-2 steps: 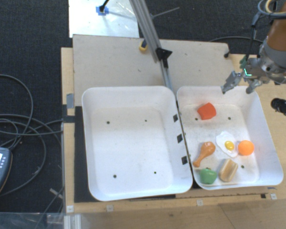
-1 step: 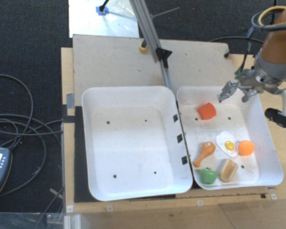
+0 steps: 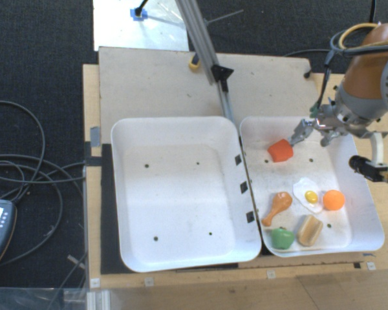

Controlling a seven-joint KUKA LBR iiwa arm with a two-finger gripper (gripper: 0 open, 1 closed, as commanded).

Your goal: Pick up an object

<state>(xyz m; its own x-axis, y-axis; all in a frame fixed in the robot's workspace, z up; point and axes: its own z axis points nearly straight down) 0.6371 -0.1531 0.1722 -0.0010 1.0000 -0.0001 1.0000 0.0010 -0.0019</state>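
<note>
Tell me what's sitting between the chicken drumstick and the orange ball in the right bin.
In the camera view, a toy fried egg lies between the chicken drumstick and the orange ball, close beside the ball.

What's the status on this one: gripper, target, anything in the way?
Gripper above right bin, holding nothing. Red block nearest, untouched. Nothing blocking it.
</note>
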